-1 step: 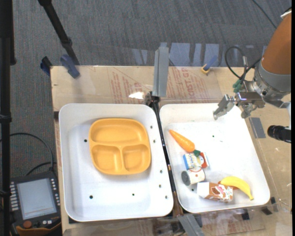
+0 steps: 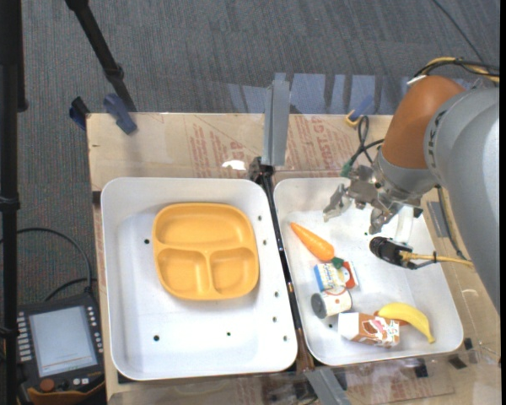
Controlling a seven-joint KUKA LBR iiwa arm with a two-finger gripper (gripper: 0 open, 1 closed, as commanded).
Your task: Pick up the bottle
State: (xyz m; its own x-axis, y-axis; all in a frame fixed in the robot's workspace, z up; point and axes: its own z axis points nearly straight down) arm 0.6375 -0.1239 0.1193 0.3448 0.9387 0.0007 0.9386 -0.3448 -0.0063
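A small white bottle (image 2: 335, 275) with a blue label and a red-and-green end lies on its side in the middle of the right bin (image 2: 430, 277). My gripper (image 2: 354, 216) hangs over the far part of that bin, above and slightly right of the bottle. It is open, its two fingers are spread wide, and nothing is between them. The bottle lies apart from the fingers, nearer the front.
An orange carrot (image 2: 312, 240) lies just left of the gripper. A short white-and-red container with a dark round end (image 2: 330, 302), a brown and white carton (image 2: 371, 329) and a yellow banana (image 2: 407, 320) lie near the front. A yellow divided plate (image 2: 207, 250) sits in the left bin (image 2: 126, 310).
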